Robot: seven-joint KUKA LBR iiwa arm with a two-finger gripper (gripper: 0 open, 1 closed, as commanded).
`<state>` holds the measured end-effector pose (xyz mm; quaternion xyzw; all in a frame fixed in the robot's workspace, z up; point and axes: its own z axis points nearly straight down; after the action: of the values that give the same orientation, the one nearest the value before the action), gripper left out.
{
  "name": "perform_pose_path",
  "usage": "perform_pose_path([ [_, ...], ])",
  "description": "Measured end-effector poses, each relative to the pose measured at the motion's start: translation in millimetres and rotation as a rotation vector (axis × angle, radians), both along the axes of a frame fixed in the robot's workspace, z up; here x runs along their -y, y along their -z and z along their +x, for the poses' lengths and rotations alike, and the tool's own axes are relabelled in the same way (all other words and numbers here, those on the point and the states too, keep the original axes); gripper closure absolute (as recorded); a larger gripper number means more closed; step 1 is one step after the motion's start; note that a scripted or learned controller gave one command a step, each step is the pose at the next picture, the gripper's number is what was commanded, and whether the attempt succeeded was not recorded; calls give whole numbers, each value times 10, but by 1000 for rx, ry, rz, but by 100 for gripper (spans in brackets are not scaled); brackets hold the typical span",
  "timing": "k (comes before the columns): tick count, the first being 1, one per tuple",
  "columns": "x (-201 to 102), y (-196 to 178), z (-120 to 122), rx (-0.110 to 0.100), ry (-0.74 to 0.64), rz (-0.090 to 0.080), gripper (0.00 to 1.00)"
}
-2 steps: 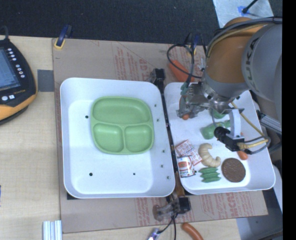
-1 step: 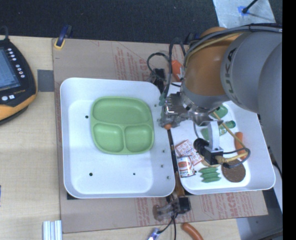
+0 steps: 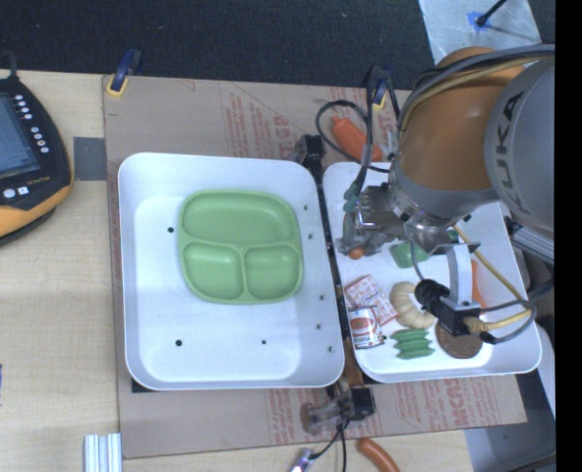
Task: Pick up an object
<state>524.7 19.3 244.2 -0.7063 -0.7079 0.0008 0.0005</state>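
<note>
Because the metal two-finger gripper [image 3: 362, 226], whose grip I cannot tell, hangs over the crowded right white bin [image 3: 512, 364], it risks snagging the near small red-and-white can [image 3: 364, 326].

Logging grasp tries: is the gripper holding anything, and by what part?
Cannot be told: the gripper sits low over the right bin, its tips hidden.

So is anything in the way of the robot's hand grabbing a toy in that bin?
Nothing visible blocks it. The gripper hangs over the right bin, and the small things, like the can and green piece, lie uncovered nearer the front.
</note>
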Motion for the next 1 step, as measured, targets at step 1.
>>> perform_pose_path([
  [1,-594,265,546,-3,-4,-2,100],
])
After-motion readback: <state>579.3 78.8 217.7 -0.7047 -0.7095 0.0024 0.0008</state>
